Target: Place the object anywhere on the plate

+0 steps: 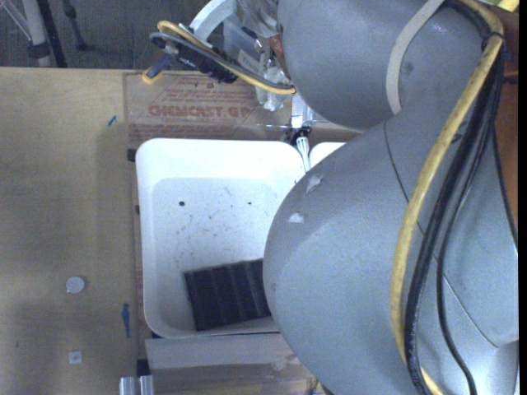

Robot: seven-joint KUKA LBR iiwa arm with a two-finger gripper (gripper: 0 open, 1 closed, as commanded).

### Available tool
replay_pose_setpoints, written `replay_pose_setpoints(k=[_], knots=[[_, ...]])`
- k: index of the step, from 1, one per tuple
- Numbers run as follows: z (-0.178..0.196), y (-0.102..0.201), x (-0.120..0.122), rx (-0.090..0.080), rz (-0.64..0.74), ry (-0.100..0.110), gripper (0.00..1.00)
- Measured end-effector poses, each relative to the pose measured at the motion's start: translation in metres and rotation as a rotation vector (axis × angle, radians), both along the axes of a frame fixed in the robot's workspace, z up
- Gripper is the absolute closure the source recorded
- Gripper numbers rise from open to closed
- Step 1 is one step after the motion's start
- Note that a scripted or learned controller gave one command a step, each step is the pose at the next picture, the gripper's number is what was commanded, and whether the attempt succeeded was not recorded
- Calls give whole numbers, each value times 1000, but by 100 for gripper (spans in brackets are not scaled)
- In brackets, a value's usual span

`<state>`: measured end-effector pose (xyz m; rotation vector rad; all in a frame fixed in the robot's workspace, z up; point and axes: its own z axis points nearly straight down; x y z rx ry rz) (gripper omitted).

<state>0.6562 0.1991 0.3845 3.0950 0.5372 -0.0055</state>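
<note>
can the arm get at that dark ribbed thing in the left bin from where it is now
Probably not directly. The dark ribbed piece lies at the near end of the left bin, but the arm's bulk overhangs its right edge and the wrist points away toward the far side.

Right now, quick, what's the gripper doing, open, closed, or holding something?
Gripper: cannot be told. The grey arm covers most of the right bin, and nothing shows whether anything is held.
</note>
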Motion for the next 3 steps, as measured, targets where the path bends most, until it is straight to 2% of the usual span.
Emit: replay_pose_setpoints(k=[1, 2, 3], knots=[[50, -80, -12, 1, 181, 1, 100], [4, -16, 1, 1, 4, -4, 100], [23, 24, 1, 1, -146, -8, 100]])
